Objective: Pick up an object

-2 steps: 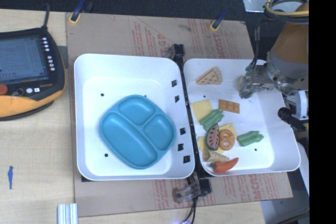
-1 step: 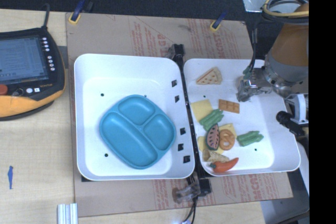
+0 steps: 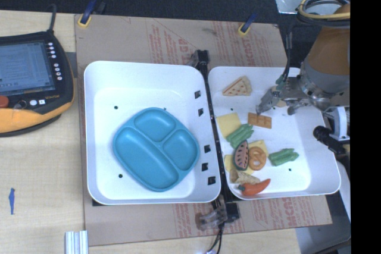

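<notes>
Nothing picked yet — gripper [image 3: 269, 102] hangs low in the right bin [image 3: 309, 184], fingers apart, nothing between them. Cracker [image 3: 259, 121] lies just below its tips, cheese wedge [image 3: 237, 87] beside it — grasp and lift remain.

Two white bins [image 3: 95, 128] [image 3: 315, 181], one blue tray [image 3: 156, 149], some ten toy foods: two green pods [image 3: 239, 134] [image 3: 283, 156], one sandwich [image 3: 237, 87], one pretzel [image 3: 257, 157], one cracker [image 3: 260, 121]

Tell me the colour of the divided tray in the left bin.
Light blue; the tray shows clearly in the camera view.
</notes>
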`<state>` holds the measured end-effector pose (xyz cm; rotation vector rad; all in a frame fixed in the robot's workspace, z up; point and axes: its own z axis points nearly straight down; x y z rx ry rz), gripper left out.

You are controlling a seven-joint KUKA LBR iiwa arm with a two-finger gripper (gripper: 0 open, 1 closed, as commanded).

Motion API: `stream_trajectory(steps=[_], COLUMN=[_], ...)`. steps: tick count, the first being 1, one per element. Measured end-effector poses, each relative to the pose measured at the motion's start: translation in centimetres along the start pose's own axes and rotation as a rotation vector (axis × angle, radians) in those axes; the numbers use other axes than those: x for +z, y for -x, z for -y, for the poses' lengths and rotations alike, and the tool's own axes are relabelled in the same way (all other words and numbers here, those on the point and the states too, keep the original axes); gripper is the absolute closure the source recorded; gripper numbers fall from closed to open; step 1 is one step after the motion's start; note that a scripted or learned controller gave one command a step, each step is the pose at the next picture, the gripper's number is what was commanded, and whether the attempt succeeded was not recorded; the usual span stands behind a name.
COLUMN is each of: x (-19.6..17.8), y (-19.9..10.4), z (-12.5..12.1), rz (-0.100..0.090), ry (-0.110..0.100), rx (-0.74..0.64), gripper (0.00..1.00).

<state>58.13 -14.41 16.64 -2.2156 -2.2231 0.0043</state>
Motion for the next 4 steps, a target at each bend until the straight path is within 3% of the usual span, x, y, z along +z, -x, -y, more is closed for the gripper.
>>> stream_trajectory(steps=[1,2,3,4], x=[7.9,7.5,6.4,-3.2], y=[-2.6,-1.7,-1.6,-9.1], z=[-6.7,-0.7,-0.9,-1.0], rz=[0.0,0.0,0.002,-0.002], ry=[0.001,-0.005,0.0,0.011], rx=[-0.006,0.0,-0.001,-0.008], gripper=[0.0,0.0,1.0,1.0])
